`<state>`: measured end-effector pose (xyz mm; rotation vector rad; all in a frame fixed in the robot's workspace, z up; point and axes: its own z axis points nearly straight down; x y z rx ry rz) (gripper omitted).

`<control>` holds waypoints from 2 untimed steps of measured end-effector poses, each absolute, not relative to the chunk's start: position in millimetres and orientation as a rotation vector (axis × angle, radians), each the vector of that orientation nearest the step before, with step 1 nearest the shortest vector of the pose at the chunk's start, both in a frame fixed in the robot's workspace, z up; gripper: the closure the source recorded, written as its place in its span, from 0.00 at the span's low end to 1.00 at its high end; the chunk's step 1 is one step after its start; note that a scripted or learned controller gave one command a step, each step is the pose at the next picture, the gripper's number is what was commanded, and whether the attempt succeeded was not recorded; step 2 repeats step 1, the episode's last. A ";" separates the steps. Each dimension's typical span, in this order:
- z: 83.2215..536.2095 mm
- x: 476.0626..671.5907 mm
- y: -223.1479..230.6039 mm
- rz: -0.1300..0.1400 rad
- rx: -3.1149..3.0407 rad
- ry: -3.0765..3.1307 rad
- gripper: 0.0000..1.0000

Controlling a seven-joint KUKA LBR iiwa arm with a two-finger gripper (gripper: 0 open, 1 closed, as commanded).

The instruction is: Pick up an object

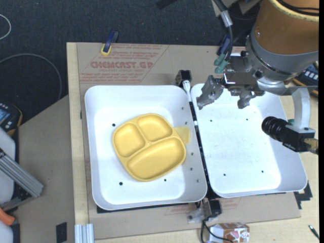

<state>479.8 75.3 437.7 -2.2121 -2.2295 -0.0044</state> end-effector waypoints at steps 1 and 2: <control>446.9 482.3 72.1 -0.003 -2.221 -2.225 1.00; 446.9 482.3 72.1 -0.003 -2.221 -2.225 1.00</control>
